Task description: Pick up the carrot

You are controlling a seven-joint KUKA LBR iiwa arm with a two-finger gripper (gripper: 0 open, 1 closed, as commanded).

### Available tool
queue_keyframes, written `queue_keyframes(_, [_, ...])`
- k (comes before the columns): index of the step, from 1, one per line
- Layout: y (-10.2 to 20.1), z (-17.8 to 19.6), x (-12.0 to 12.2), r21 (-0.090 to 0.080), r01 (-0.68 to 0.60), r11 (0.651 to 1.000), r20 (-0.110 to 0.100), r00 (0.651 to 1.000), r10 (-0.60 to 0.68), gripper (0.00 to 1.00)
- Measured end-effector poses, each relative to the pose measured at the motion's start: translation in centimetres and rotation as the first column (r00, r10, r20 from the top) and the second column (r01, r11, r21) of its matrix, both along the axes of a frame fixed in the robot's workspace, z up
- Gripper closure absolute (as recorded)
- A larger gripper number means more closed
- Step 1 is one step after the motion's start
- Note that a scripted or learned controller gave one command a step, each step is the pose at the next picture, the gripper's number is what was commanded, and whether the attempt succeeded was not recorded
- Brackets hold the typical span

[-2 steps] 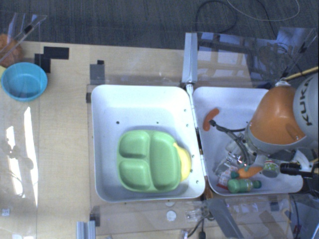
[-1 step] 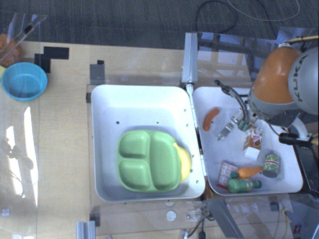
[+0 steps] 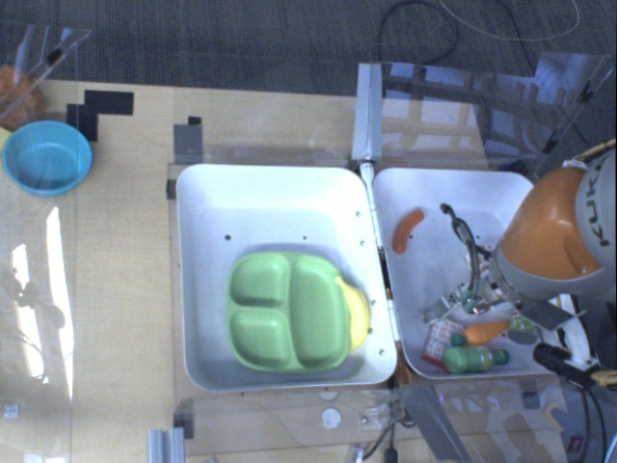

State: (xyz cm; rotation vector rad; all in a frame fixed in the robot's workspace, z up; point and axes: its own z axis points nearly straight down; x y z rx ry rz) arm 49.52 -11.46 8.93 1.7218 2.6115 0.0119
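I see the carrot (image 3: pixel 485 332) lying in the right bin (image 3: pixel 424 186), near its front edge, long axis roughly left-right, tilted slightly; my gripper (image 3: pixel 472 295) hangs just behind it, so I judge a short forward drop; its opening I cannot tell.

Bright, even light; soft focus; glare on the bench (image 3: pixel 39 287).

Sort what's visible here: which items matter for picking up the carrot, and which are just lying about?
Belongs to the job:
- carrot, lying in the right bin
- hand, low over the right bin, just above the carrot

Just lying about:
- sausage, right bin
- green bottle, right bin
- green tray, over a yellow piece, left bin
- blue bowl, on the bench
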Motion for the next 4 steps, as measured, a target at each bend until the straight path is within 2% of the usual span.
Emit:
queue_keyframes(1, [-4.6,0.7,6.9,-0.001,-0.022,1.000,-0.007,1.000,0.022,0.00])
queue_keyframes(2, [-4.0,0.1,-0.1,-0.010,-0.426,0.905,0.000,0.905,0.426,0.00])
queue_keyframes(3, [-3.8,1.3,0.2,-0.013,-0.428,0.904,0.007,0.904,0.428,1.00])
queue_keyframes(4, [-7.7,0.1,0.9,-0.002,-0.039,0.999,-0.001,0.999,0.039,1.00])
